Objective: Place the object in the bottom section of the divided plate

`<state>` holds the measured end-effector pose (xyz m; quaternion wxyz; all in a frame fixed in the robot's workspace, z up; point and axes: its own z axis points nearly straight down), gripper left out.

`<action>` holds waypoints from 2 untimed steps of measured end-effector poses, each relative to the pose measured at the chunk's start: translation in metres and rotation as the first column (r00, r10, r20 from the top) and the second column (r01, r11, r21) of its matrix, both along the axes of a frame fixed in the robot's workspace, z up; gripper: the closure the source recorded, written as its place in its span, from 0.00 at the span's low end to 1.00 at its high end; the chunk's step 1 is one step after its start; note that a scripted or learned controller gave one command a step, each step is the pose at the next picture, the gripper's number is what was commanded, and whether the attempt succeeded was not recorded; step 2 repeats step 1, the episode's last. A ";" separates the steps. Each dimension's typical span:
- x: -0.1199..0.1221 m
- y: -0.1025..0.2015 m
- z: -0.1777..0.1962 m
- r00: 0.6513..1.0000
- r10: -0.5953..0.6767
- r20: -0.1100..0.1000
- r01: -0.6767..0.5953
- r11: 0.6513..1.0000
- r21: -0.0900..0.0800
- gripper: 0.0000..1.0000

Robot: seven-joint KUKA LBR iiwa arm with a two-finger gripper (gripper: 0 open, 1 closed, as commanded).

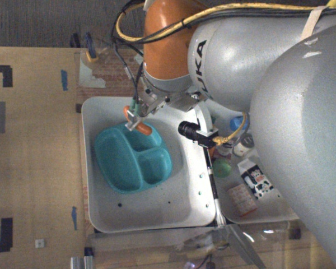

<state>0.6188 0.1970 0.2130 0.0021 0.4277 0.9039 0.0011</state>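
Two shallow white bins are counted, side by side: the left bin (101, 206) and the right bin (269, 209), the latter largely covered by the arm.

One divided plate (133, 160) is recorded in the left bin: teal, rounded, with three sections, lying flat.

One gripper (135, 118) is seen over the plate's upper edge. An orange object (144, 130), small and elongated like a carrot, is seen at its fingertips, at the plate's top rim; whether it is clamped between the fingers cannot be told, nor how wide the jaws stand.

In the right bin are listed: one green ball (222, 167), one black-and-white carton (258, 182), one pinkish packet (242, 199), one blue-topped item (236, 122), partly hidden.
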 end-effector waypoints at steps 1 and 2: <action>0.000 0.001 0.000 1.000 0.001 0.000 -0.001 1.000 0.000 0.00; 0.000 0.001 0.000 1.000 0.001 0.000 -0.001 1.000 0.000 0.00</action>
